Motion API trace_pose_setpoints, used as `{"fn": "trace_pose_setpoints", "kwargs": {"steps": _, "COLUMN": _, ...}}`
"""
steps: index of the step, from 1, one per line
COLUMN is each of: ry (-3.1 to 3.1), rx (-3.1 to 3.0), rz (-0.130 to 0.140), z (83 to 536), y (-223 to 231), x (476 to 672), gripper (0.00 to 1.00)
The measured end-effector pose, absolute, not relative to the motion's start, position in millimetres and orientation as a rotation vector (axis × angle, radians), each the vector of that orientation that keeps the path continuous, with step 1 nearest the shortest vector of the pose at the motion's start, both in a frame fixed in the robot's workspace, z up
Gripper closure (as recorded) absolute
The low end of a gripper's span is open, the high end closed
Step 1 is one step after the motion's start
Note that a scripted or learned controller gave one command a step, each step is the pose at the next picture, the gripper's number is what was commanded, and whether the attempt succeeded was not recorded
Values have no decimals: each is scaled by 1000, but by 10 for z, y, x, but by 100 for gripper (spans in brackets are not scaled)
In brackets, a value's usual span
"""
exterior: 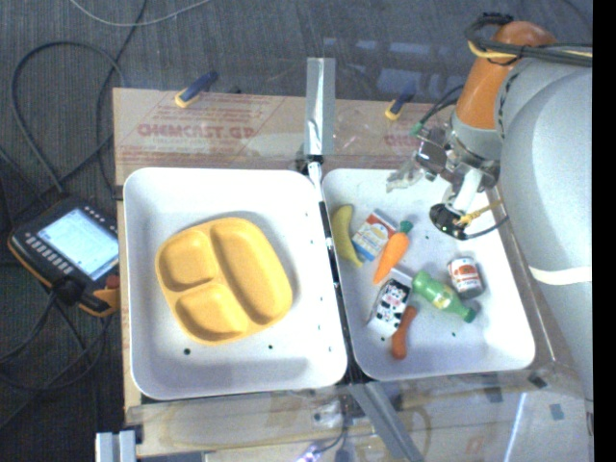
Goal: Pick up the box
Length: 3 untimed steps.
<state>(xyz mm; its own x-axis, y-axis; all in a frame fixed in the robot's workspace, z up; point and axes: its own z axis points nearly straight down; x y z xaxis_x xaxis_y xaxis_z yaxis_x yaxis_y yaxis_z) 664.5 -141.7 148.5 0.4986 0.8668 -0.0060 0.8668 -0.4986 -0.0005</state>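
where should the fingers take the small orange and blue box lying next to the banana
Judging from the camera view, grip the small orange and blue box across its two free edges, upper left to lower right, coming straight down from above. It lies flat and tilted in the right white bin, with the yellow banana tight along its left and the orange carrot against its lower right, so a sideways approach looks blocked.

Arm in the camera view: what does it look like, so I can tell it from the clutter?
The arm is bulky, rounded and light grey, with an orange band above the wrist. Dark cables loop over its top. The hand is a small cluster of metal and dark parts, with a white piece and a black ring beneath it.
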Motion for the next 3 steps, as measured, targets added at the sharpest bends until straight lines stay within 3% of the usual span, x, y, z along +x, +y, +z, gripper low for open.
{"fn": "trace_pose_setpoints", "kwargs": {"steps": 1, "ry": 1709, "rx": 2635, "rz": -10, "z": 1154, "y": -976, "x": 6517, "gripper": 0}}
{"fn": "trace_pose_setpoints", "kwargs": {"steps": 2, "ry": 2161, "rx": 2282, "rz": -5, "z": 1319, "y": -1185, "x": 6303, "gripper": 0}}
{"fn": "trace_pose_setpoints", "kwargs": {"steps": 3, "ry": 1887, "rx": 2514, "rz": -4, "z": 1829, "y": -708, "x": 6030, "gripper": 0}}
